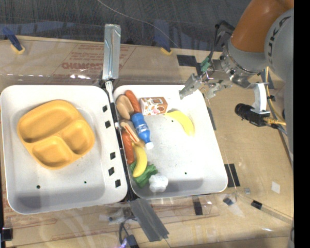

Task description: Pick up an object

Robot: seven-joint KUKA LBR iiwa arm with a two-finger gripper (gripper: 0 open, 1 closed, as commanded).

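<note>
Your arm reaches in from the right, its orange band high near the top corner and the grey wrist angled down and to the left. The hand hangs at the end, its fingers pointing left and downward, with nothing between them.

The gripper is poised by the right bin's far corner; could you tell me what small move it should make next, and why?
Probably ease the gripper down and slightly toward the near side, onto the yellow piece. Nothing sits between its fingers, it hangs above the right bin's far edge, and that piece lies apart from the crowded pile by the divider.
</note>
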